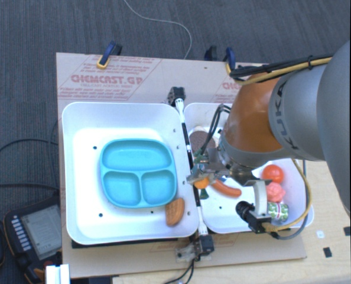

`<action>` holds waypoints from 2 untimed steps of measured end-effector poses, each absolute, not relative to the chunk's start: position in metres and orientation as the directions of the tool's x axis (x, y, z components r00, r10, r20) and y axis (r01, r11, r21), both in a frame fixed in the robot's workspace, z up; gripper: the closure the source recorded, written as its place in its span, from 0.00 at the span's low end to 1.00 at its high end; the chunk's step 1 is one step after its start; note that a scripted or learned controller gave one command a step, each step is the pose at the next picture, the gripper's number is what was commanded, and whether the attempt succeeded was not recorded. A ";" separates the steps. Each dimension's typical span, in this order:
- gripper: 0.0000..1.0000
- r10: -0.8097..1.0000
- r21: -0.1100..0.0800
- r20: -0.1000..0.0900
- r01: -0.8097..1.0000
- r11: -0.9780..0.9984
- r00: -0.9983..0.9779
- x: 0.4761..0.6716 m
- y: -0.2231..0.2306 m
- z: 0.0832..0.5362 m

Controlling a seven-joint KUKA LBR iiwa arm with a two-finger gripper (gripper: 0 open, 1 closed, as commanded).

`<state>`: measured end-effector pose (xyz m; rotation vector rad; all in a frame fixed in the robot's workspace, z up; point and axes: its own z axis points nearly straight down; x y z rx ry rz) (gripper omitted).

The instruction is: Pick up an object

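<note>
Grey arm overhead; orange sausage-like toy below in right bin.

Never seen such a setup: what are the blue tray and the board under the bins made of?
Blue tray: looks like moulded plastic, smooth, evenly coloured, with rounded compartments. Board: probably cardboard, matt tan with red print, held by clamps.

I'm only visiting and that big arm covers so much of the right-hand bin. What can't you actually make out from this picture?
- Gripper: the wrist above hides its fingers, so open or shut is unclear.
- Orange piece beneath it: mostly covered by the gripper; identity unclear.
- Dark round object: half hidden by the arm.
- Right bin: its middle and back lie under the arm.
- Green item: too small to identify.
</note>
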<state>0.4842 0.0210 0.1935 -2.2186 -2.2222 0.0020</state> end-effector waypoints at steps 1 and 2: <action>1.00 1.000 -0.002 0.000 1.000 0.002 -0.002 0.485 0.021 0.203; 1.00 1.000 -0.002 0.000 1.000 0.003 -0.003 0.486 0.021 0.213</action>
